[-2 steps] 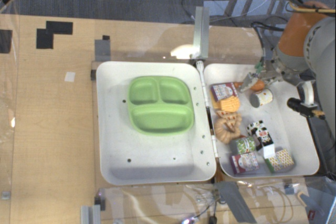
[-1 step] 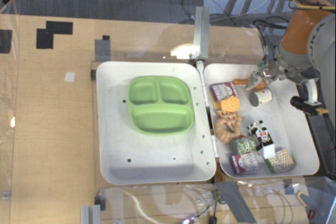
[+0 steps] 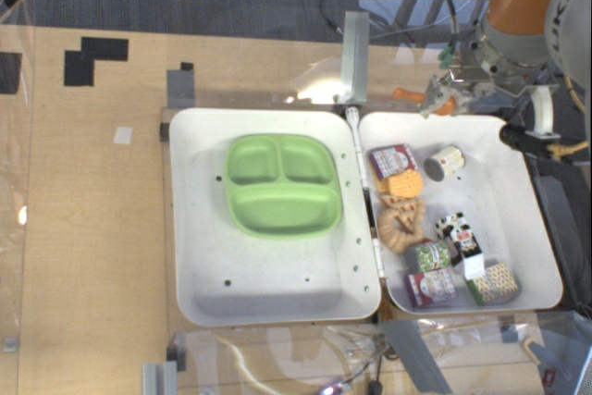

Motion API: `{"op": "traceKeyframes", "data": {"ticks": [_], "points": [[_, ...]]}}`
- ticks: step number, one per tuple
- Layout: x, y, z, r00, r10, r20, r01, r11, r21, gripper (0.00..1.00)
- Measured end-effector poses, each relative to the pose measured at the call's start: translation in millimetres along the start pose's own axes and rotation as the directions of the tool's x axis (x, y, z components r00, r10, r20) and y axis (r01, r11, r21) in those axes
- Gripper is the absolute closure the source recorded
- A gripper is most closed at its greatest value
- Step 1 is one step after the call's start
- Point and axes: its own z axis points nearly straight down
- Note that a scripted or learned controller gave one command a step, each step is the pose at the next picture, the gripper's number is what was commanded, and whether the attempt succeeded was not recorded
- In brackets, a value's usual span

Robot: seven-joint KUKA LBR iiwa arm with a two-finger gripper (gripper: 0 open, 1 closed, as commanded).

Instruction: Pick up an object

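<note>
two white bins (image 3: 185, 199) sit side by side. the left one holds a green divided plate (image 3: 281, 184). the gripper (image 3: 442, 93) hangs over the right bin's far rim, carrying an orange carrot-like object (image 3: 405, 93) between its closed fingers; small toys (image 3: 404, 225) lie nearer.

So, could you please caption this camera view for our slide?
Arm's gripper above right bin's far edge; green tray in left bin.

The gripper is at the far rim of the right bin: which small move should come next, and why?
Probably move the gripper toward the bin's middle and down over the small can: that can lies apart from the crowded items, while the gripper sits high at the rim, holding nothing visible.
</note>
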Motion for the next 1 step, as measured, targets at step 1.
{"op": "traceKeyframes", "data": {"ticks": [1], "points": [[-2.4, -1.0, -41.3, 0.998, 0.058, 0.0, -0.058, 0.998, 0.003, 1.0]]}}
